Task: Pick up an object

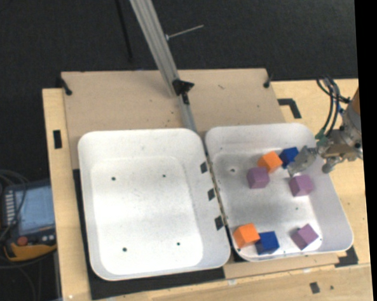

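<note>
Hovering at the frame's right, my gripper spreads its fingers wide, gripping nothing, beside the small blue block in the right shallow white bin.

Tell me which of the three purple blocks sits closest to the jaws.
The purple block at the right bin's right side, just below the gripper. The other two lie farther off: one left by the orange block, one at the bottom right.

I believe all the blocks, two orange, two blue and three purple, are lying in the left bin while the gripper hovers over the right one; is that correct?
Not quite: the camera view shows the blocks in the right bin, including the orange block beside a blue block, not in the left bin. The gripper does hover over the right bin.
</note>
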`<control>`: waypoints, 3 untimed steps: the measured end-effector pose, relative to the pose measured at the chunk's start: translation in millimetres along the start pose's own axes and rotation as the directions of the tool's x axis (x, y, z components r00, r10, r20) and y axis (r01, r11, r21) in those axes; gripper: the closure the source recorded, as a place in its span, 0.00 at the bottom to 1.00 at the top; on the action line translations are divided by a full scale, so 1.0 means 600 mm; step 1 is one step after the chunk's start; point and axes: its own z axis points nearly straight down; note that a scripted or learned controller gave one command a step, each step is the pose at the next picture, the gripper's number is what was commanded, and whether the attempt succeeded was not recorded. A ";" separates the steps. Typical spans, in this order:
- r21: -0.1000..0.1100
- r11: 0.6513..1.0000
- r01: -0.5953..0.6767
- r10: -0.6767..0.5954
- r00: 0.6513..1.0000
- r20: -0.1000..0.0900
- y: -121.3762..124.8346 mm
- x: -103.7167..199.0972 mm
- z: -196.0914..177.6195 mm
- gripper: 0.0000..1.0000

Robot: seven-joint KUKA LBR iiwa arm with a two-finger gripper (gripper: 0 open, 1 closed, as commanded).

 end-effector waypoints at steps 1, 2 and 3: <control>-0.001 1.000 -0.002 0.002 1.000 0.000 0.000 0.000 0.000 0.00; 0.004 1.000 -0.005 0.005 1.000 0.001 0.015 0.002 0.080 0.00; 0.004 1.000 -0.005 0.005 1.000 0.001 0.013 -0.002 0.150 0.00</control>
